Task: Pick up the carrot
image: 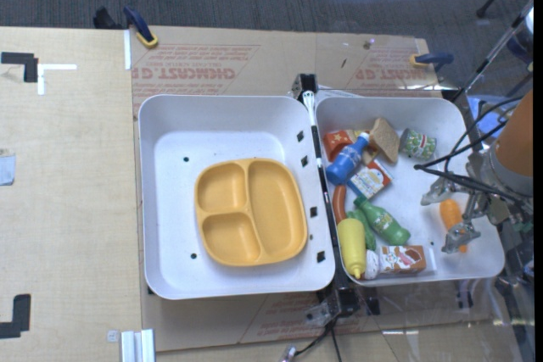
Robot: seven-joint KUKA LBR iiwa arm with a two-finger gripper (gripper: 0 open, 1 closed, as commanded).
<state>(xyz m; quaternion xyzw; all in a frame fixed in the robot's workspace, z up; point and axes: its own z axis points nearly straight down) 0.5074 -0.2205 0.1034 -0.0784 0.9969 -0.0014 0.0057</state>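
While the arm (519, 150) reaches in from the right, its gripper (459, 220) hangs over the right side of the right bin (475, 265). The two thin metal fingers (434, 194) point down and stand a little apart. The carrot (450, 214) is a small orange thing right there between them, close to the bin's right wall. It looks like the fingers are on both sides of it, but I cannot tell if they are really squeezing it or if it just lies on the bin floor under them.

The right bin has lots of toy food in it. A blue bottle (344, 159) lies near the top left, with a slice of brown bread (384, 140) just beside it. A green can (418, 144) sits near the top, to the right of the bread. A small box with a picture (368, 181) lies under the blue bottle. A green bottle (383, 222) lies in the middle, tilted. A yellow bottle (351, 245) lies near the bottom left, and a red and white box (401, 260) lies beside it at the bottom. A long red thing (339, 201) lies along the left wall.

The left bin (161, 182) holds a yellow plate (251, 210) with three parts. Both bins sit side by side on brown cardboard (254, 64) on the bench.
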